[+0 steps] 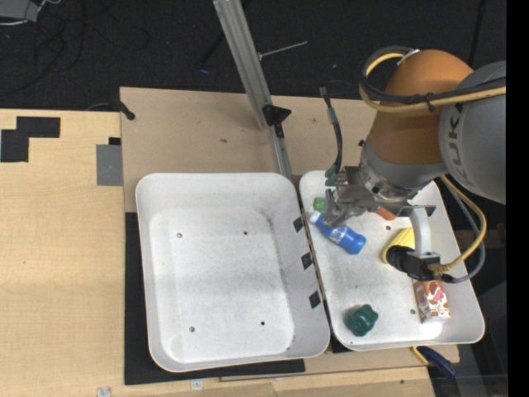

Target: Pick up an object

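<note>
My gripper [335, 213] hangs low over the upper left part of the right bin [397, 325]. Just below its tip lies a blue cylinder with a white end [340, 236], close to the gripper or touching it. A small green piece [319, 203] sits by the bin's left wall near the gripper. Lower in the same bin rests a dark green lump [361, 319]. A yellow object [402, 240] lies to the right, partly behind the robot's fittings. An orange piece [385, 213] peeks out under the wrist. A red and white packet [431, 300] lies near the right wall.
The left bin [165, 213] stands beside the right one, parted by a divider with black clips [307, 259]. A slanted metal rail [248, 64] rises behind the bins. The arm's orange and grey body [421, 114] covers the right bin's far corner.
</note>
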{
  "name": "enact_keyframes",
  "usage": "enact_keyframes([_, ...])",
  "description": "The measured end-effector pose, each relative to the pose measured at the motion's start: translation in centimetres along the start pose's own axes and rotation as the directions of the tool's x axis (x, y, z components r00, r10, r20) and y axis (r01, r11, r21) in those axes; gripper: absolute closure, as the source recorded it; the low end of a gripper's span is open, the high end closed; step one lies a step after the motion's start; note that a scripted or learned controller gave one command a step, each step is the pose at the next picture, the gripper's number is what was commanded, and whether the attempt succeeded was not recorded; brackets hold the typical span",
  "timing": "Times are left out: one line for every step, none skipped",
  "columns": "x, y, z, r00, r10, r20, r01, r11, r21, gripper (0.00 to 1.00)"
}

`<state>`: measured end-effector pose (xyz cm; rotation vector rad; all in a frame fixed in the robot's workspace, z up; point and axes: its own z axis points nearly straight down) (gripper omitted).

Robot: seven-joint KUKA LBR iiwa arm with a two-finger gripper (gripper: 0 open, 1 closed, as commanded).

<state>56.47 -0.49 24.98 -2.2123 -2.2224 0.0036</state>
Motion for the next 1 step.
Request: enact_keyframes([5.7, -0.81, -0.39, 1.0, -0.002, 0.0, 0.002, 1.0, -0.001, 1.0])
